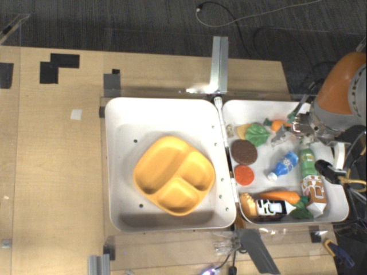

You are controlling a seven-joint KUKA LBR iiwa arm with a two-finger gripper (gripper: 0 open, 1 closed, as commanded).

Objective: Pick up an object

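Bottle (308, 164), green, lying just below the fingers (294, 127) in the right bin (343, 211), looks light, stiff and slick, best pinched across its round middle, though whether those fingers are wide or narrow I cannot tell.

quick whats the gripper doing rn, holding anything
gripper: low over the right bin, near its far edge; cannot be told whether it is open, closed or holding anything.
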